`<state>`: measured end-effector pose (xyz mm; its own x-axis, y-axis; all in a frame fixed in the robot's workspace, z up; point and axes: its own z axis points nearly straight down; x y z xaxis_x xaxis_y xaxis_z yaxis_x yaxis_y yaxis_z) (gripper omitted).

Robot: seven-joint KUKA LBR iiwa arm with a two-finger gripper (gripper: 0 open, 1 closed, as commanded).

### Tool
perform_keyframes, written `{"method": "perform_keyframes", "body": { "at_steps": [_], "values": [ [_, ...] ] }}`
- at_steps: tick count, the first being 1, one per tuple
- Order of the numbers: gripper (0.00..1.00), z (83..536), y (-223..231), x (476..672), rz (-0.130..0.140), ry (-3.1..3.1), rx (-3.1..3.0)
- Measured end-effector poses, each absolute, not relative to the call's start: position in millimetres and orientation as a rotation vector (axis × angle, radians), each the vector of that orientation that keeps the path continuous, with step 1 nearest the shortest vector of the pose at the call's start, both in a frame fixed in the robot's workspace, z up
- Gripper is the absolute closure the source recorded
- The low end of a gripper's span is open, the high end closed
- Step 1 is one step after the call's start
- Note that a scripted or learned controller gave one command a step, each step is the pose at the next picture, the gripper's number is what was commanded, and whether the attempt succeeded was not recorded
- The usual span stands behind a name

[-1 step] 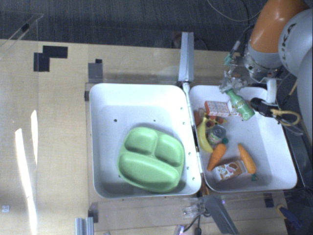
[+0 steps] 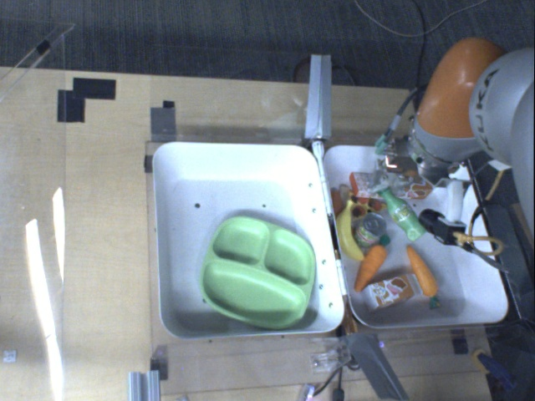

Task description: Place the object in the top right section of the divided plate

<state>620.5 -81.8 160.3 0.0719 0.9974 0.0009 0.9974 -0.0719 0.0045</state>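
The green divided plate (image 2: 259, 271) lies in the left white bin (image 2: 180, 174), tilted, with two small sections on its far side and one large section near the front. No object rests on it. My gripper (image 2: 393, 172) hangs low over the far part of the right bin (image 2: 481, 295), just above a green bottle (image 2: 402, 215) and a red-and-white packet (image 2: 417, 191). The grey wrist and the clutter hide how the gripper stands on them.
The right bin also holds a banana (image 2: 344, 230) along its left wall, two carrots (image 2: 372, 263) (image 2: 423, 272), a small round tin (image 2: 370, 226), an orange carton (image 2: 361, 185) and a snack packet (image 2: 390, 291). A metal divider (image 2: 318, 98) separates the bins.
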Motion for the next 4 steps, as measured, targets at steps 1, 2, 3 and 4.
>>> {"method": "perform_keyframes", "body": {
  "at_steps": [1,2,3,4],
  "values": [
    [1.00,186.0,-0.8,590.4,0.007,2.267,2.170],
    [1.00,185.0,46.1,571.8,0.005,2.340,2.093],
    [1.00,184.6,62.6,527.4,0.004,2.477,1.931],
    [0.00,184.8,62.5,527.5,0.005,2.476,1.930]
  ]
}}
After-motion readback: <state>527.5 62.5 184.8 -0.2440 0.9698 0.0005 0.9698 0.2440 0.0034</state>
